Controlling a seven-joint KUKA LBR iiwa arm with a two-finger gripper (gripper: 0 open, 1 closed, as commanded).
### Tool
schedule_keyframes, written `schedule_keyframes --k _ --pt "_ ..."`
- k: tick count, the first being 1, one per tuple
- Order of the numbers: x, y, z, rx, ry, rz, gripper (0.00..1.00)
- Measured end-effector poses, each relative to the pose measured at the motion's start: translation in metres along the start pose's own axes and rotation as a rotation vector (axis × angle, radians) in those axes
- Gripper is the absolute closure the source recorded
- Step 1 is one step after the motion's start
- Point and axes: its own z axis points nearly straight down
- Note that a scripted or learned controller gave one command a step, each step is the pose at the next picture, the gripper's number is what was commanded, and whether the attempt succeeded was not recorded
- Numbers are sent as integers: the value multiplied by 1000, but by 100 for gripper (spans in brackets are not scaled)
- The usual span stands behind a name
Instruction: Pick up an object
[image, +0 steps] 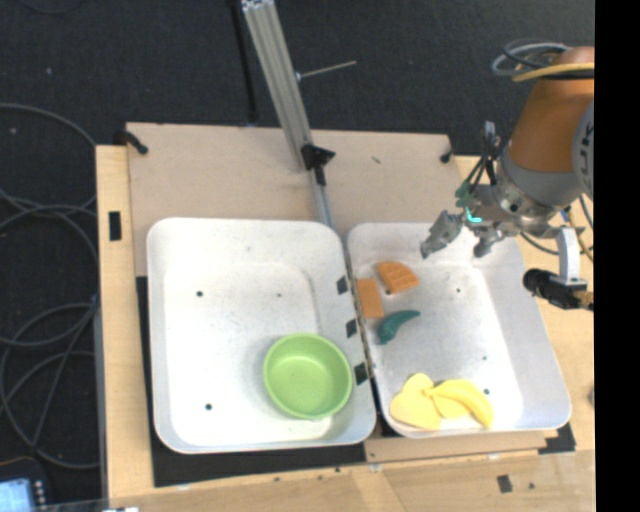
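My gripper (462, 243) hangs over the far part of the right bin (520, 330), fingers spread open with nothing between them. Below and left of it lies an orange block (397, 277), with a second orange piece (369, 297) against the bin's left wall. A teal curved object (395, 323) lies just in front of those. A yellow banana-like bunch (442, 402) rests at the near edge of the right bin. A green bowl (307, 375) sits in the near right corner of the left bin (200, 300).
A slanted metal pole (285, 90) rises from the back of the bench, ending between the bins. Cables lie on the dark floor at left. The bench's tan board (230, 170) stretches behind both bins.
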Motion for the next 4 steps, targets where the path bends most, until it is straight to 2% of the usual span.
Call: schedule_keyframes --k 1,3,4 --pt "8 -2 54 6 -1 0 0" --pt "0 1 142 5 -2 5 0" --pt "0 3 128 -3 -2 9 100"
